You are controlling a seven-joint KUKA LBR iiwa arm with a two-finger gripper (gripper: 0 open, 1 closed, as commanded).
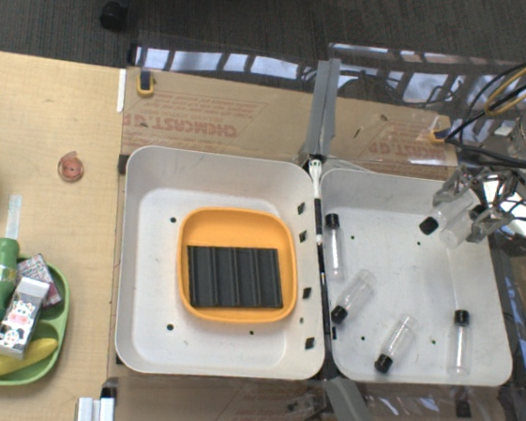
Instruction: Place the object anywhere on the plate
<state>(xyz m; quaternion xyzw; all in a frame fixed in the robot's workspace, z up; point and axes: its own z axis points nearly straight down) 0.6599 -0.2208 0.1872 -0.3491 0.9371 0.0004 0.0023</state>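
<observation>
I see the gripper [461,210] over the right bin's [415,364] upper right corner, fingers closed on a clear black-capped tube [443,224] — lifted off the floor. The orange plate [240,228] with its dark ribbed insert sits in the left bin [143,267], well apart.

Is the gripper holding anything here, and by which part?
Apparently a clear vial with a black cap sits at the gripper; whether it is clamped, and where, cannot be told.
</observation>
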